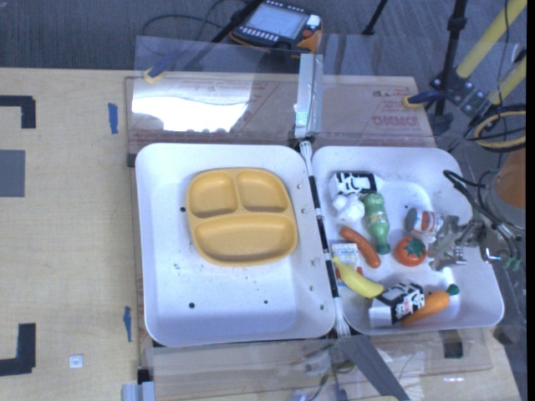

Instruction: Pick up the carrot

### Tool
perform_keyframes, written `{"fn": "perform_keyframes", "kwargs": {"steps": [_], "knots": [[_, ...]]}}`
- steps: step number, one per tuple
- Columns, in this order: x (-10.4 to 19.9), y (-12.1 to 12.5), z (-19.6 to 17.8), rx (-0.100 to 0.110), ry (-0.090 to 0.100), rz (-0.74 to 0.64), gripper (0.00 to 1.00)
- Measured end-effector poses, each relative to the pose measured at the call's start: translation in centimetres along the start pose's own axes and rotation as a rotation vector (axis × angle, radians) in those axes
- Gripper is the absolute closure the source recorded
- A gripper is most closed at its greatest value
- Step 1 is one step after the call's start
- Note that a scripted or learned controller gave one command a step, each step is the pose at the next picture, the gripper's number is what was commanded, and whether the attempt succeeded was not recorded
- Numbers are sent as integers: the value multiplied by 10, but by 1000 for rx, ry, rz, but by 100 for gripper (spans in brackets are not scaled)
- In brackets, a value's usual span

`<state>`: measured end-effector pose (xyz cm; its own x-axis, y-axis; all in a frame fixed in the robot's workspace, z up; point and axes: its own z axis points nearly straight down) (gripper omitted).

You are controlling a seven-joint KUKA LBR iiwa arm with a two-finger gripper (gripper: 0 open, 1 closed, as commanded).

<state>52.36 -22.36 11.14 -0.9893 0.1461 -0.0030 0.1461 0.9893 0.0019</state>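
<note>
Carrot (428,305) hugs bin's (493,307) near edge.

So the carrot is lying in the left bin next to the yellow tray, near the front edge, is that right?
Not quite. The carrot lies in the right bin, not the left one, as the camera view shows. It is near the front edge, beside a small black-and-white carton. The yellow tray sits in the left bin.
</note>
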Motion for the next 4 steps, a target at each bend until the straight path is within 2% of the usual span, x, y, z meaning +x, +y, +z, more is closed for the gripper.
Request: {"fn": "perform_keyframes", "kwargs": {"steps": [1,2,3,4], "knots": [[-94,23,26,0,-4,-80,100],[-51,7,26,1,-2,-442,100],[-37,17,25,1,-4,-443,100],[-14,146,-71,-2,0,-572,100]]}}
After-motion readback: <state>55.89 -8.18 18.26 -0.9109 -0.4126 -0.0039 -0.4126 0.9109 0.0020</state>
